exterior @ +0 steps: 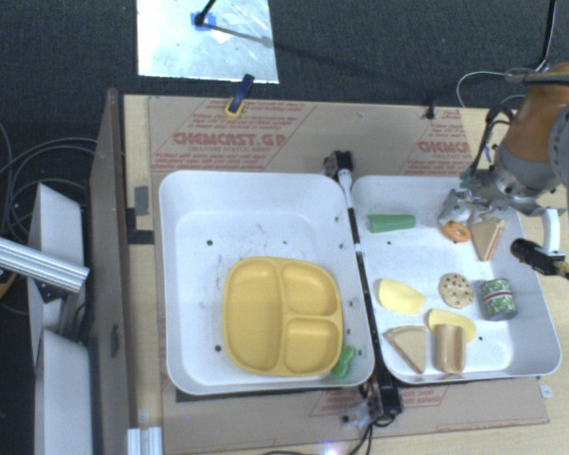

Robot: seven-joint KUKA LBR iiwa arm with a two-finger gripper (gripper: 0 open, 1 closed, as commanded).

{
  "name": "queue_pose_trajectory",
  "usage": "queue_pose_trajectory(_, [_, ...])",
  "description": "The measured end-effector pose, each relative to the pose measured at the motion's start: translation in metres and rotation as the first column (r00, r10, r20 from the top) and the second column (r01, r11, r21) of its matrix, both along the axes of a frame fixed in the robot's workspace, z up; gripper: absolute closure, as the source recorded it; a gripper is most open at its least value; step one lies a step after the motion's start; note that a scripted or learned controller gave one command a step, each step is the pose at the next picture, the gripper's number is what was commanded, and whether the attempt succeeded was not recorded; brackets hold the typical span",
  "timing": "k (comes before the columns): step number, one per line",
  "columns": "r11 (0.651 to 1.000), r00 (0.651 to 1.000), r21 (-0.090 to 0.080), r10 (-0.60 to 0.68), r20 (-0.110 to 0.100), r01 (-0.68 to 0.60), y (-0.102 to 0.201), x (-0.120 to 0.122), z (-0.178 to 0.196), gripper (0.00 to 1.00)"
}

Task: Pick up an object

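The right bin (pixel 541 349) holds several toy foods: a green cylinder (pixel 391 223), an orange round piece (pixel 455 232), a tan wedge (pixel 486 237), a yellow slice (pixel 399 296), a cookie (pixel 455 290), a green can (pixel 498 298), a bread wedge (pixel 408 347) and a hot dog (pixel 448 343). My gripper (pixel 458 209) hangs low at the bin's back, right above the orange piece and beside the tan wedge. Nothing is seen held in it.
The left bin (pixel 185 254) carries a yellow divided plate (pixel 283 316) with a small green object (pixel 342 363) at its near right corner. A black post (pixel 342 165) stands between the bins at the back. Cables run along the bench's right side.
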State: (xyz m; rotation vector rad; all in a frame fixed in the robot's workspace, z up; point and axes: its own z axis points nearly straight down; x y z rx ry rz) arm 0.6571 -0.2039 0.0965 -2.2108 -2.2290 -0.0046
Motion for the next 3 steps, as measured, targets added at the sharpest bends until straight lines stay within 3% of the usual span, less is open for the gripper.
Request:
queue_pose_trajectory(1, [1.000,1.000,-0.003,-0.008,0.001,0.008,0.017,-0.056,0.066,1.00])
queue_pose_trajectory(2, [1.000,1.000,-0.005,-0.006,0.002,0.006,0.016,-0.054,0.063,0.00])
queue_pose_trajectory(3, [1.000,1.000,0.004,-0.002,0.001,0.002,0.009,-0.013,-0.014,0.00])
